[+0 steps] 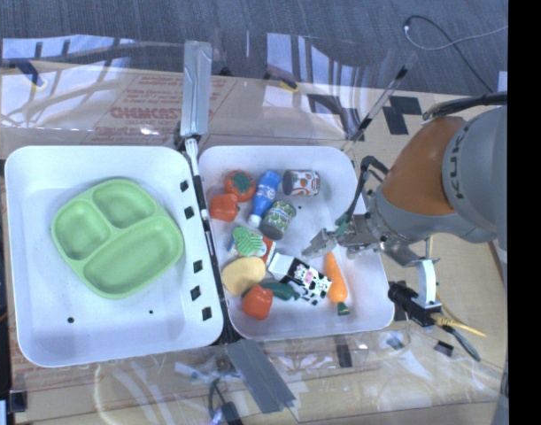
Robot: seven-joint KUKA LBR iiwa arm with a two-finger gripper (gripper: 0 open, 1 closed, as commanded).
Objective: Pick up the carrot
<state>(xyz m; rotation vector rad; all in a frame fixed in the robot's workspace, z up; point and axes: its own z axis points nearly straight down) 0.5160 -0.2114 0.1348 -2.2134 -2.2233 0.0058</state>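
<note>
1. Carrot (pixel 336 278): orange, with a green tip pointing toward the near wall. It lies in the right bin (pixel 369 322), close to that bin's right wall, tilted a little off the wall's line.

2. My hand (pixel 337 235): it hangs just above the carrot's upper end, reaching in over the right wall. The metal parts blur together against the white floor, so I cannot tell whether it is wide or narrow. Nothing is seen held in it.

3. Cow toy (pixel 309 281): black and white, just beside the carrot on its left, touching or nearly so.

4. Other contents of the right bin: a red piece (pixel 258 301) at the near wall, a yellow piece (pixel 242 274), a green leaf (pixel 248 239), a blue bottle (pixel 266 190), two small cans (pixel 301 182), a tomato (pixel 238 182).

5. Left bin (pixel 22 264): holds a green divided plate (pixel 118 235), well apart from my work.

6. Risks, as I judge them:
   - The carrot sits near the wall, so a finger may strike the wall and stop short.
   - The cow toy crowds the left side, so I may pinch it too, or push it into the carrot.
   - The carrot is round and tapered. A grip near its end could let it slip out on the lift.
   - I am over the upper end, not the middle, so it may tip.
</note>
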